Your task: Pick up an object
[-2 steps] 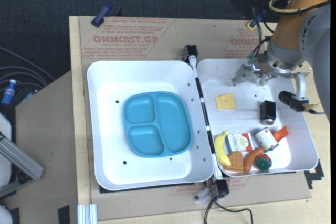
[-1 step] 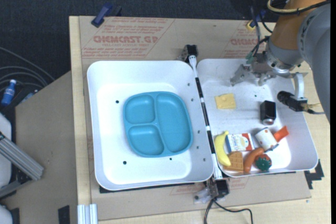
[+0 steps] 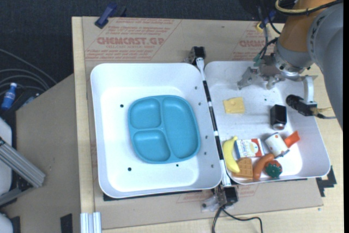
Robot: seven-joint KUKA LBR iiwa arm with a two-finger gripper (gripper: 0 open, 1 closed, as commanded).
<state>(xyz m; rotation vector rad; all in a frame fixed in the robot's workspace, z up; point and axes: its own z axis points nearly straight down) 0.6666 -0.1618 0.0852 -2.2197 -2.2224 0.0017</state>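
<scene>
- The gripper (image 3: 256,77) hangs over the right bin (image 3: 313,163), fingers spread, holding nothing.
- The yellow cheese slice (image 3: 234,106) lies alone, probably easiest to grasp.

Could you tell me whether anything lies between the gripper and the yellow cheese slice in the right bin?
Nothing visible does. The gripper hangs over the upper part of the right bin, and the yellow cheese slice lies alone on bare white floor just below and left of it. The black block and the toy food pile sit off to the side.
</scene>
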